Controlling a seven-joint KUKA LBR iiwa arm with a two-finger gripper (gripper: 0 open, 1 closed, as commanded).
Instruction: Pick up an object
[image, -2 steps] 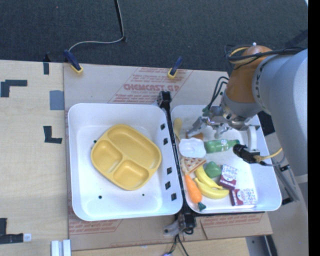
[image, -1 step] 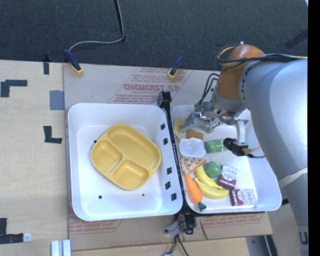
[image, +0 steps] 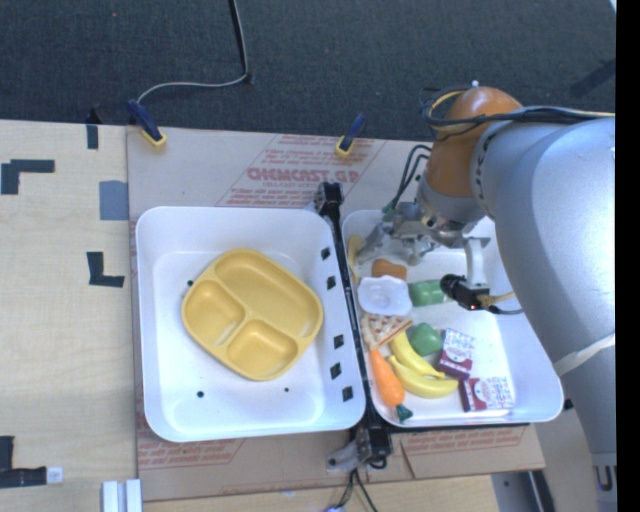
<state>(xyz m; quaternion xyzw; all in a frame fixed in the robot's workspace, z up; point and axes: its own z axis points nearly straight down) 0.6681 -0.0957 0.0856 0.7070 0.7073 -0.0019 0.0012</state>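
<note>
Item: my pincer (image: 400, 232), hanging over the far end of the right bin (image: 535, 400), under the orange band (image: 470, 150) of my arm. Whether it is spread or pressed together I cannot tell; the wrist hides too much of it. Nothing shows between its tips, so I count nothing as held.

Item: candidates, all in the right bin. A brown piece (image: 389, 268) lies just beside the pincer, nearest to it. Next toward the camera, a white fried-egg shape (image: 383, 296), with a green block (image: 426, 293) beside it. Then a waffle-patterned piece (image: 384, 327), a round green item (image: 425, 338), a banana (image: 420, 372), a carrot (image: 385, 378), and two small printed packets (image: 472, 372) at the near corner.

Item: left bin (image: 160, 400), holding a yellow divided tray (image: 252, 312); not wanted for this step.

Method, as I judge it: take the brown piece, being closest. Centre over it, descend straight, keep off the bin wall and the egg shape touching its near side. Close only once low enough to straddle it, then lift slowly and check that something rides up.

Risk: the pile is crowded; a skewed approach may nudge neighbours or pinch two at once.
</note>
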